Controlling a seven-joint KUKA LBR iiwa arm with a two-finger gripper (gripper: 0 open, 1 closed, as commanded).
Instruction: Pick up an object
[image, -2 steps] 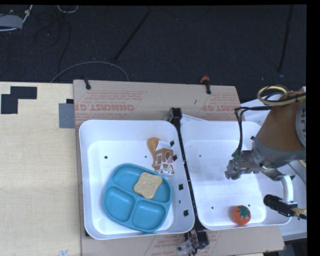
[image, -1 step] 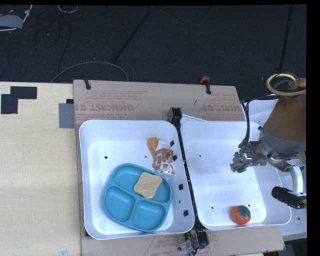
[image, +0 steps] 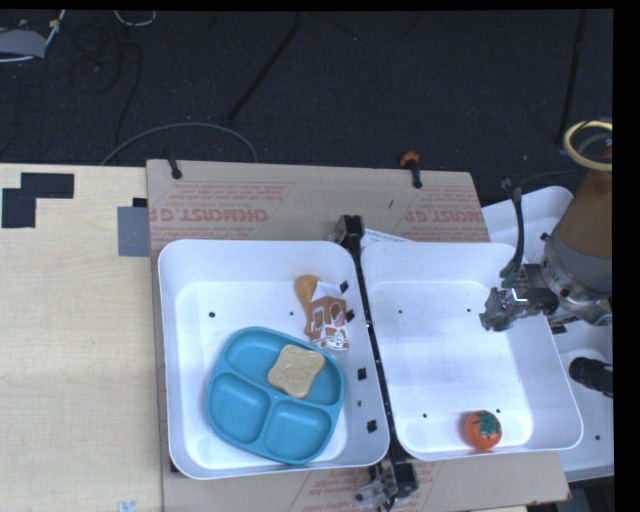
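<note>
My gripper (image: 497, 311) hangs over the right bin (image: 440, 440) near its right wall, with nothing seen between its fingers. A small orange-red tomato-like toy (image: 482, 429) lies in the right bin's front right corner, well below the gripper. In the left bin (image: 190, 300) a blue sectioned plate (image: 250, 400) bears a slice of toast (image: 296, 371). Beside the plate, toward the back, lie a small printed packet (image: 328, 323) and a tan piece (image: 306, 290).
A black divider clamp (image: 352, 232) joins the two bins at the back. The bins rest on a cardboard sheet (image: 300, 205) on a light wood bench (image: 70, 350). The arm's orange band (image: 600, 210) and a cable (image: 518, 230) rise at the right.
</note>
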